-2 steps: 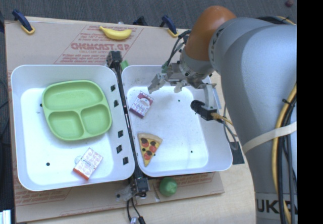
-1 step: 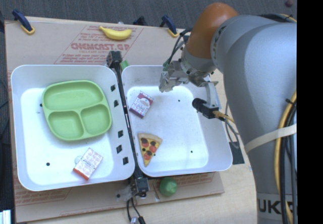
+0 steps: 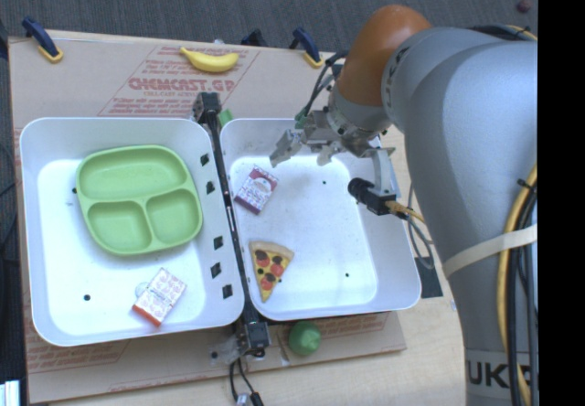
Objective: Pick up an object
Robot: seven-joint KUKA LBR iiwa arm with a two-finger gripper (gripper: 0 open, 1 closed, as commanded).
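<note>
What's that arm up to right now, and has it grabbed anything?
Gripper over right bin, far edge, holding nothing. Small carton and pizza slice lying loose below. Nothing in the way.

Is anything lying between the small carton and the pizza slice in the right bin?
No. In the camera view, only bare white bin floor separates the small carton from the pizza slice.

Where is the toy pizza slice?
The pizza slice lies in the right bin, near its front left corner beside the divider between the bins, below the small box.
</note>
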